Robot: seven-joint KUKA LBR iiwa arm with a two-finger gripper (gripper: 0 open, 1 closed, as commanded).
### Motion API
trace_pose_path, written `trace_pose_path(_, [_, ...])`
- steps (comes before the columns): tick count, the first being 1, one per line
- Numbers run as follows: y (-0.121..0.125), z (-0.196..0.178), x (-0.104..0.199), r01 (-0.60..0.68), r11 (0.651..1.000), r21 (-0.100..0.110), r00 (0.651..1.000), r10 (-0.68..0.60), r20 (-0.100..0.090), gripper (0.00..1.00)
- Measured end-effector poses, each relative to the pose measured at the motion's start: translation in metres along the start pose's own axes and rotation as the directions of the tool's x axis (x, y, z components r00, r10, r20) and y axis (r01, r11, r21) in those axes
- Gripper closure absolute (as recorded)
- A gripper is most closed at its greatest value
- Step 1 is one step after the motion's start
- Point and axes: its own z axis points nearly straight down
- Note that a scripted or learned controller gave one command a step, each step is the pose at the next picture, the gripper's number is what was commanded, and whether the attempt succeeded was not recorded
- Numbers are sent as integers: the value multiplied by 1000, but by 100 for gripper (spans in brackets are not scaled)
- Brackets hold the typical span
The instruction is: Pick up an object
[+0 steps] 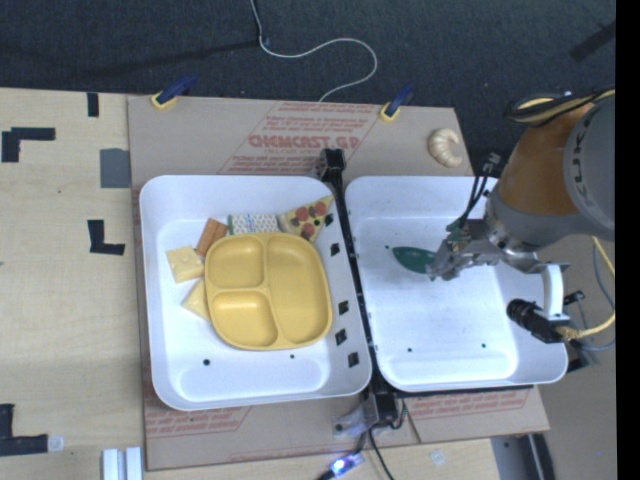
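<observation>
A small green object lies on the floor of the right bin, near its upper middle. My gripper reaches down from the right and sits right beside the green object's right end, touching or nearly touching it. The left bin holds a yellow divided plate. Around the plate's upper and left sides lie a tan cracker-like square, a brown piece, a patterned strip and a pizza-slice toy.
The arm's orange and grey body hangs over the right bin's right edge. A black fitting juts out at the bin's right rim. A beige lump lies on the cardboard behind the right bin. A white cable loops across the back.
</observation>
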Motion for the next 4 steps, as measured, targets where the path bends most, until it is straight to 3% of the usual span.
trace_pose_path(2, [-1,-73,7,0,1000,1,1000,0,0,100])
trace_pose_path(4, [-22,-82,109,4,1000,5,1000,-4,-1,100])
